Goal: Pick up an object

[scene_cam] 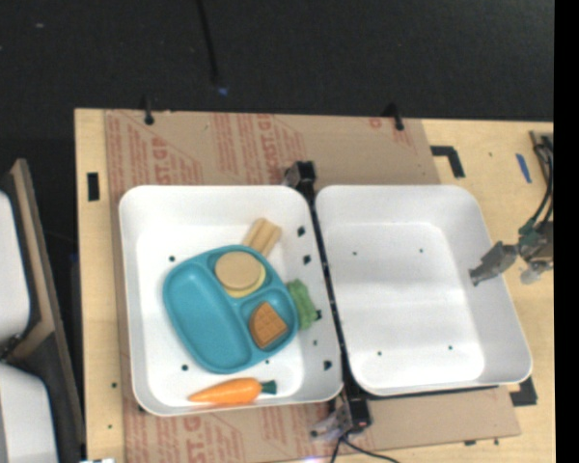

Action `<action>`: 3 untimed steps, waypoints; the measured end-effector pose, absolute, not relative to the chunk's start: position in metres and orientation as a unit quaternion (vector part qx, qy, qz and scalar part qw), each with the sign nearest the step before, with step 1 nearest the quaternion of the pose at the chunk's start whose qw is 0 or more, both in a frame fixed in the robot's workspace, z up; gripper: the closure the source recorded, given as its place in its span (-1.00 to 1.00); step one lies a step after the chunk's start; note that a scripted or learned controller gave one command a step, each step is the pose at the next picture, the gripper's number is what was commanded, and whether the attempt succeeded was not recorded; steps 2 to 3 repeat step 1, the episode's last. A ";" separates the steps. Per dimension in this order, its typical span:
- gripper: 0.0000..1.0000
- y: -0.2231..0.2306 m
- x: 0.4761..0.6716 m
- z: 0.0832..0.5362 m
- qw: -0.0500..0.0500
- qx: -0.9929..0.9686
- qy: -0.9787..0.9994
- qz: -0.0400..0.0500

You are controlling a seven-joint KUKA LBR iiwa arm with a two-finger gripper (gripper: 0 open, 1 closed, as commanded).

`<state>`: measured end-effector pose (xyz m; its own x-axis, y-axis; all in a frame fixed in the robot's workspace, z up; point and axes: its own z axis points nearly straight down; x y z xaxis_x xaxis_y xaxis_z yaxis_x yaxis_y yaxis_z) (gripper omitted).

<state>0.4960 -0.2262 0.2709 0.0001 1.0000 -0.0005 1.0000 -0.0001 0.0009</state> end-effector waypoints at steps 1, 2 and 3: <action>1.00 -0.227 0.496 0.281 0.001 0.707 0.707 0.000; 1.00 -0.227 0.496 0.281 0.001 0.707 0.707 0.000; 1.00 -0.227 0.496 0.281 0.001 0.707 0.707 0.000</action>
